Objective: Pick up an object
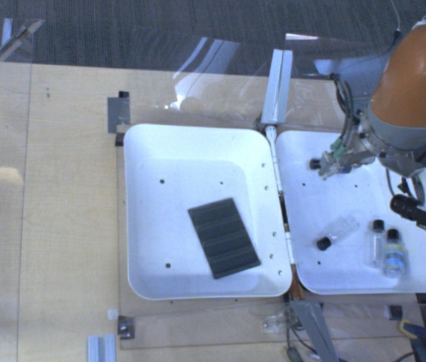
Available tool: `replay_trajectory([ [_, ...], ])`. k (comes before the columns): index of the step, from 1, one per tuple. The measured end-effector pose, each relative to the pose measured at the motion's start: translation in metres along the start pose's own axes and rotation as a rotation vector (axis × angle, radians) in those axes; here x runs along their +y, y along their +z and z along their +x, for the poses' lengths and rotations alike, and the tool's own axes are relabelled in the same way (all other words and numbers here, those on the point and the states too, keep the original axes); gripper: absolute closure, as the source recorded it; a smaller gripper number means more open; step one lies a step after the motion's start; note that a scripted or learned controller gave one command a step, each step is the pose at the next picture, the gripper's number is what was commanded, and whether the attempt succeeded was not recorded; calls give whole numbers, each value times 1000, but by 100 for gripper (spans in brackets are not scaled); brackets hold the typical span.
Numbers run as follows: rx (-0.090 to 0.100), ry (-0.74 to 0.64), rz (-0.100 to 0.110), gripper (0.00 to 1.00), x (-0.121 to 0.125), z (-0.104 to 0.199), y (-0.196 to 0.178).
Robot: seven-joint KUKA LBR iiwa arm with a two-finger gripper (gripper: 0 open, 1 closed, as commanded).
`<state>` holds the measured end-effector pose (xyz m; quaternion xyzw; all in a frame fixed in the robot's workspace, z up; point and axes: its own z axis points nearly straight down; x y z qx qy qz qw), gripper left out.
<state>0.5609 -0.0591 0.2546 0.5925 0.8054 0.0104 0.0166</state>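
In the left bin (145, 157) a dark ribbed rectangular pad (224, 237) lies flat and slightly turned, near the bin's near right corner. In the right bin (303, 274) lie a clear bottle with a black cap (336, 232) and, further right, two small bottles (388, 249). The grey arm (412, 81) reaches in from the right, bent down, with its gripper (332, 162) over the far part of the right bin; whether it is apart or together I cannot tell. Both bins stand on the wooden worktop (54, 202).

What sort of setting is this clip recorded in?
Probably a robotics lab's bin-picking bench: a grey arm with an orange band reaches over two shallow white bins on a pale wooden benchtop, with a dark ribbed rectangular pad and small clear bottles as test objects.
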Motion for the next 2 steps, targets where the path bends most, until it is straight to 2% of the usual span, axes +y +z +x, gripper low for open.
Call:
replay_trajectory([
  [1,-3,-7,-6,100,2,0,-11],
  [2,11,30,31,100,101,-39,40],
])
